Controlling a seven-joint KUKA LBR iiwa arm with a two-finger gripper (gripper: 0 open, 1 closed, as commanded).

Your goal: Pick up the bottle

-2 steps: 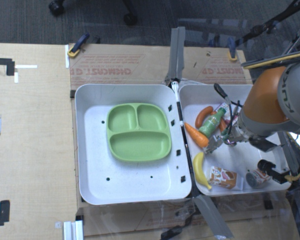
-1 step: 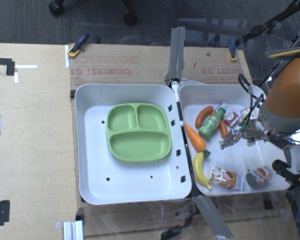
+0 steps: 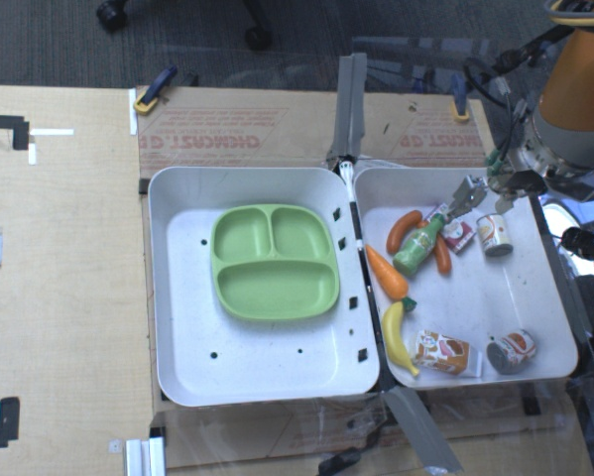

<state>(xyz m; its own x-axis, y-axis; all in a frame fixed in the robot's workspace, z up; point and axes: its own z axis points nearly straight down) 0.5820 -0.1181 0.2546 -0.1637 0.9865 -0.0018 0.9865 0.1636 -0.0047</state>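
Nearest the camera, along the front of the right bin (image 3: 564, 310), we are seeing a banana (image 3: 396, 335), a small carton (image 3: 443, 353) and a tipped can (image 3: 512, 350). Behind them the bottle (image 3: 420, 244), green with a white cap, is lying on its side near the bin's middle, slanting up toward the back right, with a red sausage (image 3: 404, 229) just beside it on the left, a carrot (image 3: 387, 272) below it and a thin orange piece (image 3: 442, 256) touching its right flank. We are hovering our gripper (image 3: 463, 198) just past the cap end, fingers spread apart and holding nothing. We are judging this as the approach step, the grasp not yet made. For the next move we are needing to shift toward the bottle's body, turn the fingers across its width, and come down between the sausage and the orange piece without nudging either. Left of us the green plate (image 3: 275, 262) is sitting in the other bin (image 3: 168, 296)
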